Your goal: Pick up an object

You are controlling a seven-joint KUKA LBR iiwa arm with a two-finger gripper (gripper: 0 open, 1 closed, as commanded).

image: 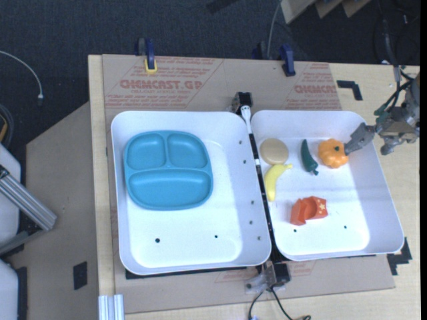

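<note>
Floor (67, 19): dark blue-grey carpet surrounding the table on the 9, 12 and 10 o'clock sides; a thin white cable lies on it at far 10 o'clock.
Table (200, 79): a brown board printed with red lettering, held along its 12 o'clock edge by two blue clamps (148, 51).
Left bin (187, 245): shallow, white, rounded corners; occupies the 9 o'clock half of the board and touches the right bin along a black central seam.
Right bin (373, 232): shallow, white, of matching shape; occupies the 3 o'clock half.
Blue plate (168, 170): three-compartment tray, lying flat in the 11 o'clock part of the left bin.
Arm (403, 115): grey linkage entering at 3 o'clock, above the right bin's 2 o'clock corner.
Tool (355, 141): a grey finger tip is seen slanting down toward 8 o'clock; it cannot be told whether the fingers are spread or pressed together.
Red object (308, 210): crumpled, red-orange, near the middle of the right bin, well apart from the tool at its 7 o'clock.
Banana (273, 179): yellow, curved, beside the central seam, directly at 6 o'clock of the round piece.
Round piece (274, 151): beige disc at the right bin's 10 o'clock.
Orange object (332, 153): small, pumpkin-like with a green stem, just beside the tool tip, at its 8 o'clock; contact cannot be judged.
Green pepper (308, 157): dark, slender, between the round piece and the orange object.
</note>
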